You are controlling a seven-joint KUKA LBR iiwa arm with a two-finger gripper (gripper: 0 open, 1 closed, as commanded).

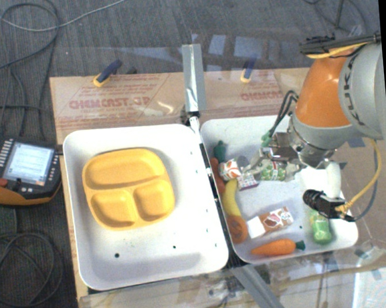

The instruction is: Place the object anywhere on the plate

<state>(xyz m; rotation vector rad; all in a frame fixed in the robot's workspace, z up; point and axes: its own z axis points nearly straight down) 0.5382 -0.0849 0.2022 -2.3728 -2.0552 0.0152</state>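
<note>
A yellow plate [129, 186] with three compartments is lying in the left bin [88, 260], nearer that bin's 10 o'clock side, with nothing resting on it. The right bin [351, 237] is holding the clutter. A banana [232, 199] is lying along its left wall, with an orange round piece [237, 228] just below it at 6 o'clock. A carrot [275, 248] is lying along the bottom wall, a small carton [271, 221] is sitting just above it at 12 o'clock, and a green piece [320, 229] is sitting toward the bin's 4 o'clock corner. A red-and-white can [230, 169] is lying at 12 o'clock of the banana's top end.

The arm [339, 97] is reaching in from 3 o'clock and hanging over the upper half of the right bin. Its gripper [273, 165] is sitting low among the items beside a crumpled packet [254, 176] with green print, at 3 o'clock of the can. How far the tool is parted, and whether it has anything, I cannot tell; the wrist is covering it. A tablet [23, 170] is lying on the floor at 9 o'clock of the left bin.
</note>
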